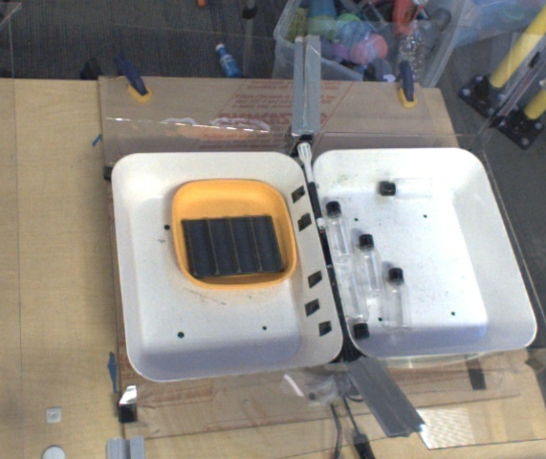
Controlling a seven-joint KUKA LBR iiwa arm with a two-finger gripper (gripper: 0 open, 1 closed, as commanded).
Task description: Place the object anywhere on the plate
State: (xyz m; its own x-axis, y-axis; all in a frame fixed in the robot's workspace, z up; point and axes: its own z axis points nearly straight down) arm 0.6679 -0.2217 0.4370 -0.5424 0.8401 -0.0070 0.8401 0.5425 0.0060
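A dark grey ribbed rectangular block lies flat on the orange rounded-square plate, in the left white bin near the table's centre.

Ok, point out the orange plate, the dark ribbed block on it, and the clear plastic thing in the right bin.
Orange plate [188,202]: camera view, bare upper-left rim.
Dark ribbed rectangular block [233,246]: camera view, middle of its top.
Clear plastic object with black caps [366,280]: camera view, transparent body.

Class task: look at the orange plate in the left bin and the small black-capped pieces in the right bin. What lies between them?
In the camera view, the bins' adjoining rims, bearing black tabs, separate the orange plate from the black-capped pieces.
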